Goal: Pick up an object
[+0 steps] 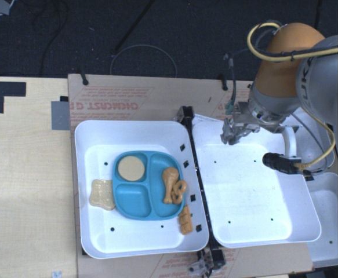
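Note:
A blue divided plate (135,204) lies in the left bin (90,155). On it rest a round tan cookie (130,168) and a brown pretzel-like pastry (173,185). A pale bread piece (102,193) lies against the plate's left edge, and a small brown snack piece (185,219) sits by its lower right corner. My gripper (232,134) hangs over the back left corner of the right bin (261,225), well apart from all the food items. Nothing shows between its fingers.
A black divider clamp (193,172) runs between the two bins. A black handle-like part (280,162) juts over the right bin's right side. Cardboard (122,97) lies under the bins, and cables trail across the dark floor behind.

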Robot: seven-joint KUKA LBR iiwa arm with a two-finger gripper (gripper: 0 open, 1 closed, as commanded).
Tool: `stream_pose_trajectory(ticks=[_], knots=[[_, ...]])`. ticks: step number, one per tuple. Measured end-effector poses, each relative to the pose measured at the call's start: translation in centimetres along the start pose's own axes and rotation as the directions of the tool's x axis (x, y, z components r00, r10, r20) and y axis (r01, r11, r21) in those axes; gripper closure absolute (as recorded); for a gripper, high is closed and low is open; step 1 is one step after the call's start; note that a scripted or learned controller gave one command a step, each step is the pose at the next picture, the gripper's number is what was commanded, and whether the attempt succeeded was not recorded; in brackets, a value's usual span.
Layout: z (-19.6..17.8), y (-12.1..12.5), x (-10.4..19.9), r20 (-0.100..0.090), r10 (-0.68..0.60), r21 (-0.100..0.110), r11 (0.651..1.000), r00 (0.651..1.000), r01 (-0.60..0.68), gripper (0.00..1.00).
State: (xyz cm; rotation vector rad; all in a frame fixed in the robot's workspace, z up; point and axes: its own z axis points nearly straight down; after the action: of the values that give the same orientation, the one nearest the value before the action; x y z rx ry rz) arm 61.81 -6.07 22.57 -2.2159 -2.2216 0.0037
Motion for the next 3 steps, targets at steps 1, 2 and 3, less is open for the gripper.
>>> stream_pose_trajectory(ticks=[1,2,3], knots=[[-0.5,-0.8,5.2,0.0,0.0,0.0,1.0,1.0,0.0,1.0],[-1.0,-0.1,9.7,0.0,-0.001,-0.002,1.0,1.0,0.001,1.0],[-1.2,-0.5,14.5,0.0,-0.001,-0.002,1.0,1.0,0.001,1.0]])
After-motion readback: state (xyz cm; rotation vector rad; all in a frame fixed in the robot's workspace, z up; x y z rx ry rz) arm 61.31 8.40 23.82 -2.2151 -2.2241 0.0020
